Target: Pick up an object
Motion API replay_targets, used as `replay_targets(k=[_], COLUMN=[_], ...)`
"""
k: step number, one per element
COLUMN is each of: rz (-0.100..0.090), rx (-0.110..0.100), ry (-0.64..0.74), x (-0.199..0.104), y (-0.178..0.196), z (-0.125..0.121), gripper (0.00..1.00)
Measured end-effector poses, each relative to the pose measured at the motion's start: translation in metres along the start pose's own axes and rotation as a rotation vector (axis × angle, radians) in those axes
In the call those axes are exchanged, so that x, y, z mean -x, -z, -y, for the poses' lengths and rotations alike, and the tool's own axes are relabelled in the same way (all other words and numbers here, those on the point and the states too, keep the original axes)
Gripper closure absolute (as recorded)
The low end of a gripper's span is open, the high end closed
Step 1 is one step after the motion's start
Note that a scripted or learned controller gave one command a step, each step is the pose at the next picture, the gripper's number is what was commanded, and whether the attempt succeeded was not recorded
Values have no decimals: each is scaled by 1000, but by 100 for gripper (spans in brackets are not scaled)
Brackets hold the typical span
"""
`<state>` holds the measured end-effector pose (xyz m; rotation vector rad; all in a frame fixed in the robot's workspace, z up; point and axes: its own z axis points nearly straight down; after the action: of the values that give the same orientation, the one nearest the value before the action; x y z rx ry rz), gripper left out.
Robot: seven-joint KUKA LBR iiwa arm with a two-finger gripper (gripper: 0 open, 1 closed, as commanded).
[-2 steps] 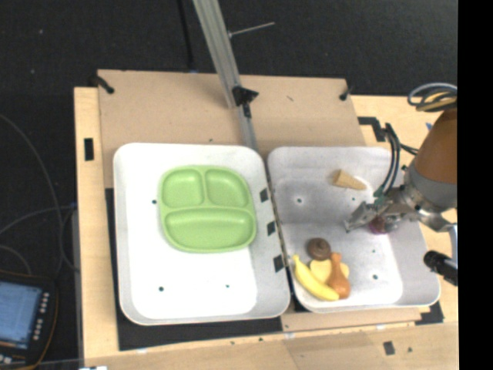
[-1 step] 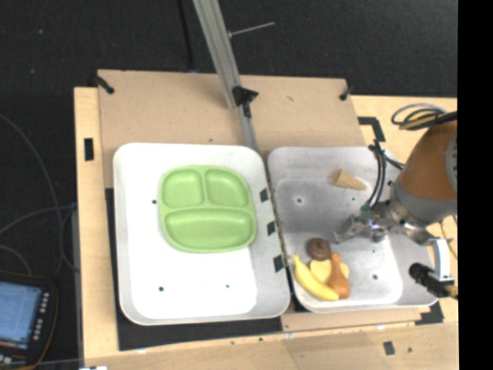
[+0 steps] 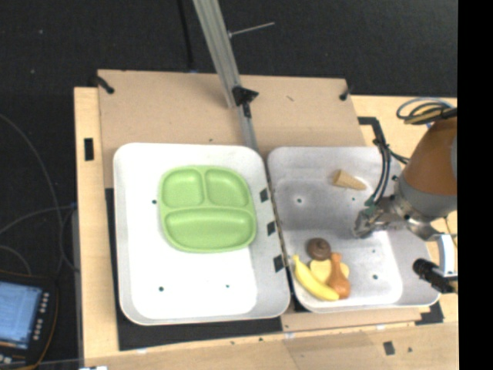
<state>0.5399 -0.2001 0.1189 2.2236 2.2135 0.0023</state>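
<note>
Camera view: claw (image 3: 368,226) low in the right bin (image 3: 308,172), finger state cannot be told, nothing visibly held. Candidate objects, banana (image 3: 310,279) and wedge (image 3: 349,179), lie apart from it; pick not yet achieved.

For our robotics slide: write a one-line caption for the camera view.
Gripper hovers in the right bin near a toy food pile; a green divided plate fills the left bin.

No legible text, labels, brands or numbers. Screen (image 3: 21,313) beyond counter's near-left corner lit, content too small to read.
</note>
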Motion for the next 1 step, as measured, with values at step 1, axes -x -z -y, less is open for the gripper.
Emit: replay_targets(k=[1], rz=[1], rx=[4], ry=[7], x=[-2], y=[64], z=[0], gripper=[100])
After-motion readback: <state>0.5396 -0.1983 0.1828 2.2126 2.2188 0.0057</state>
